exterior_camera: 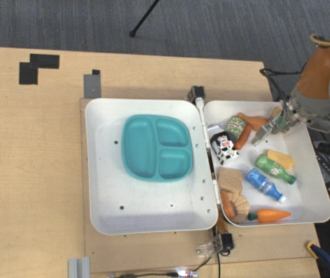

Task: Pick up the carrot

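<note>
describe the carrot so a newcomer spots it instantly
Look in the right bin, the one crowded with toy food, and go to its bottom edge nearest the camera. The carrot lies flat there, right of the bread slices and below the blue bottle. It alone is a plain orange cone with a green stub.

Just left of the gripper (267, 133) lay an orange hot dog (245, 133); below it sat a green bottle (274, 168), blue bottle (264, 185), and orange, green-tipped carrot (272, 215).
</note>
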Tool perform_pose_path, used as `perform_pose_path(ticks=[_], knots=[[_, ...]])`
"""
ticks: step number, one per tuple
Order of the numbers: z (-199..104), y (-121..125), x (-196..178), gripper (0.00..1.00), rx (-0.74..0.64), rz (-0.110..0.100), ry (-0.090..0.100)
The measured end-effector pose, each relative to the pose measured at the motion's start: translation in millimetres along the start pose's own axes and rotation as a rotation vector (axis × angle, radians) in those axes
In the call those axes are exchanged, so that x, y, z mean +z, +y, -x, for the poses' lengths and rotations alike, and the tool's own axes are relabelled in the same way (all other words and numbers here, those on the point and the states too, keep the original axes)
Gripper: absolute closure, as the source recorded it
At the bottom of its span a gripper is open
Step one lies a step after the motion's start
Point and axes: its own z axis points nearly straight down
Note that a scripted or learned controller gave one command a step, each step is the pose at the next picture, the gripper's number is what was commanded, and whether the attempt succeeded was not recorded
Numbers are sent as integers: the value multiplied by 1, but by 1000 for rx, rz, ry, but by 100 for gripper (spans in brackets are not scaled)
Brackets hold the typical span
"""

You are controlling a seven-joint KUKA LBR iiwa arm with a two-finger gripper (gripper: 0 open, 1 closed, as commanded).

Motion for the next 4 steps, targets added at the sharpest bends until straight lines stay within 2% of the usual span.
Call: perform_pose_path(ticks=[1, 2, 3, 4], knots=[[-27, -58, 4, 0, 280, 22, -29], [-25, -53, -9, 100, 272, 30, -38], [-26, -54, -8, 0, 272, 29, -37], [-42, -85, 2, 0, 202, 18, -29]])
